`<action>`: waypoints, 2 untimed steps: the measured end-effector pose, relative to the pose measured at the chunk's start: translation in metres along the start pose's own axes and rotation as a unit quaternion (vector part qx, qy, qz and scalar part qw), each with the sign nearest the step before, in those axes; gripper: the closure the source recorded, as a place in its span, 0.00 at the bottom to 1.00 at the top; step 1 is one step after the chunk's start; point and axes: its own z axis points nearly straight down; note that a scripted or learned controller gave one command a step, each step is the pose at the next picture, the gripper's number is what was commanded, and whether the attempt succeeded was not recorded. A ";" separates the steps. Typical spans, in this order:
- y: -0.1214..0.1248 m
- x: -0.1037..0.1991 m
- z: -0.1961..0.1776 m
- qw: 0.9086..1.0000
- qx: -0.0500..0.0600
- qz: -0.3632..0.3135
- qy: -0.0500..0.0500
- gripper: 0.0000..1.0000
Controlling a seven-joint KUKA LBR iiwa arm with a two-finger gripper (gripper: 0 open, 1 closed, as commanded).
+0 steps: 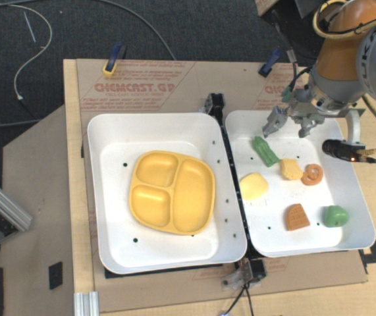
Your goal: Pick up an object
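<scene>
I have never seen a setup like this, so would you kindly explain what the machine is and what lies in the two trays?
One camera looks down at a slant on a bench with two shallow white bins. The grey arm with an orange band is a robot reaching in from the right. Its gripper hangs open above the right bin, holding nothing. The left bin holds a yellow divided plate. The right bin holds small toy foods: a green stick, a pale yellow piece, a yellow chunk, an orange ring, a brown wedge and a green round piece.
</scene>
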 end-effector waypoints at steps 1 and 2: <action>0.003 0.000 -0.008 1.000 -0.007 -0.001 -0.001 0.00; 0.006 0.004 0.035 1.000 -0.005 -0.002 -0.001 0.00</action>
